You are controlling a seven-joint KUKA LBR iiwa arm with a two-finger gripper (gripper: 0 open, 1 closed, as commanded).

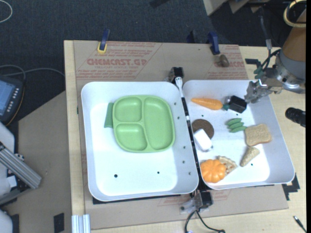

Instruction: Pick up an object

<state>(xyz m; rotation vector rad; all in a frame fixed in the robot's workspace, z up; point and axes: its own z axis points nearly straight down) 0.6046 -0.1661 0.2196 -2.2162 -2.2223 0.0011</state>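
Nearest, we see the right bin [279,166] holding a pumpkin [214,171], bread slice [257,134] and carrot [207,103]; the left bin [92,130] holds a green plate [144,123]. At two o'clock, over cardboard [146,62] and dark carpet [73,13], the gripper [252,92] hovers; its jaws' state we cannot tell.

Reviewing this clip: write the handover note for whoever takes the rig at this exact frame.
Gripper: at the right bin's far right edge, above the floor near the black block; nothing seen between its fingers, and whether it is open or shut cannot be told.
Things: carrot, green pods, bread slice, bread wedge, brown disc, white block and small pumpkin all lie in the right bin. The green divided plate lies in the left bin.
Done: nothing lifted.
Left: close on one object and raise it.
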